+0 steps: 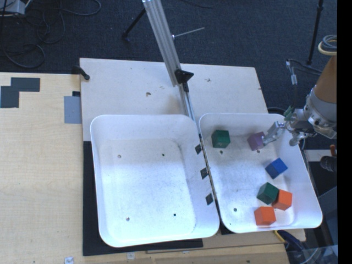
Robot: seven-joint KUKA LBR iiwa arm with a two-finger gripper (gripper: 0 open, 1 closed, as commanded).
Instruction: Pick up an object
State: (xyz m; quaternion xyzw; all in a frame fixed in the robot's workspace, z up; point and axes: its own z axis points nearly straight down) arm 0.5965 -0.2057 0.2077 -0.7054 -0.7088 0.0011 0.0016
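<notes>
**Op 1:** Purple block (pixel 256 141) sits in the right bin (pixel 308 216), upper part, near the far rim; its right edge is partly covered by the claw's finger, so its full outline can't be made out.

**Op 2:** And the arm?

**Op 1:** Cut off at the right of the view; just a bit of orange band and grey wrist shows, rest is hidden. Gripper (pixel 280 132) hangs over the right bin's upper-right corner; one finger (pixel 271 133) reaches left and looks to touch the purple block; the other sits farther right, near the rim.

**Op 2:** Grasping it?

**Op 1:** Doesn't look so; the claw reads as spread apart, w/ the block beside one finger, not between the two; contact is hard to judge at this res.

**Op 2:** Other stuff in that bin?

**Op 1:** Green cube (pixel 221 138) to the left of the purple one, well apart; blue cube (pixel 276 168) below the gripper; dark green cube (pixel 268 193) touching an orange cube (pixel 283 199); second orange cube (pixel 265 215) just below those. Left bin (pixel 104 202) sits beside the right one; slanted metal rail (pixel 165 43) runs down to the gap between them.
</notes>
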